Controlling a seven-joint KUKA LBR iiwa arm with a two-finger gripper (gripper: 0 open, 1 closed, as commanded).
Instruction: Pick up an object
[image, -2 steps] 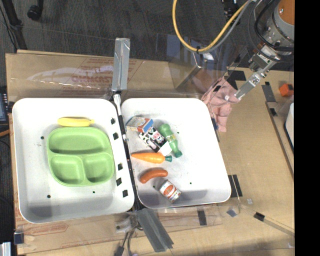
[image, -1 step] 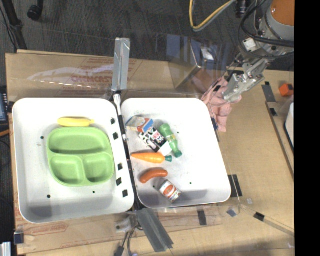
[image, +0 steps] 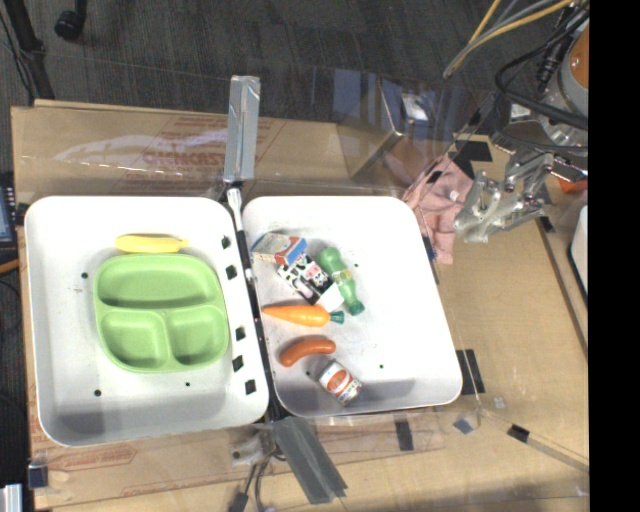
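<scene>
The right bin (image: 420, 300) holds several small items: an orange carrot (image: 295, 315), a brown sausage (image: 306, 349), a small can (image: 340, 381) lying on its side, a green bottle (image: 341, 281), a printed carton (image: 284, 248) and a black-and-white packet (image: 312, 281). They lie clustered in the bin's left half. My gripper (image: 488, 212) hangs outside this bin, beyond its upper right corner, well apart from every item. Its fingers stand open with nothing between them.
The left bin (image: 50, 300) holds a green divided tray (image: 160, 310) and a yellow banana (image: 150, 242) at its far side. A pink cloth (image: 440, 195) lies on the bench between the right bin and the gripper. Cables run at the upper right.
</scene>
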